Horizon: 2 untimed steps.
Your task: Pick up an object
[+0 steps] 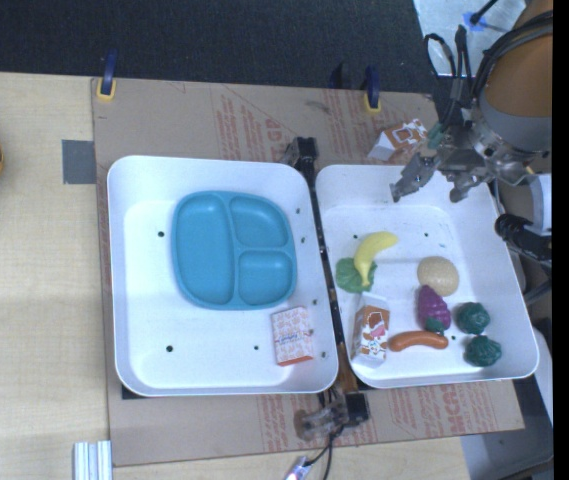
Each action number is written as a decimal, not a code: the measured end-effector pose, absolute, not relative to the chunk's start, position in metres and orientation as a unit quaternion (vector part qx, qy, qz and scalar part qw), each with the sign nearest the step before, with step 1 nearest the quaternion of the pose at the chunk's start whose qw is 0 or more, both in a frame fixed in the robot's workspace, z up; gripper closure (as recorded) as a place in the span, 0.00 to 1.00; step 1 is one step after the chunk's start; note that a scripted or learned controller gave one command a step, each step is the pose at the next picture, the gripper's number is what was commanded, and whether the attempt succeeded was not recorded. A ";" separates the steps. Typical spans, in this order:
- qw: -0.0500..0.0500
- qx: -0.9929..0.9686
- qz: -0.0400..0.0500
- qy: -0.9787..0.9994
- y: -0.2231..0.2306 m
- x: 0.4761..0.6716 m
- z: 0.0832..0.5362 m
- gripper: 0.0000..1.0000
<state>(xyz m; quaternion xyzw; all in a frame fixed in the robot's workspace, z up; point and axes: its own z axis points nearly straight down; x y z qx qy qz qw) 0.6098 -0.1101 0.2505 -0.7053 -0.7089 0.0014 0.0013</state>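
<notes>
Two white bins sit side by side; right bin [509, 268] carries the pick candidates: banana [374, 251], green leafy piece [348, 274], beige potato-like lump [438, 273], purple eggplant [432, 308], sausage [417, 341], two dark green pieces [472, 318], small carton [370, 332]. Left bin [134, 268] has a blue divided plate [233, 249] and a small box [292, 335]. Gripper [432, 181] hovers over the right bin's far edge, fingers spread apart, nothing between them, probably staged for descent. Carton and box print unreadable; cardboard underlay shows red lettering, too blurred.
</notes>
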 end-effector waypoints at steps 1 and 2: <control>0.001 -0.706 0.002 -0.709 -0.092 0.584 0.091 0.00; 0.001 -0.705 0.003 -0.709 -0.093 0.584 0.102 1.00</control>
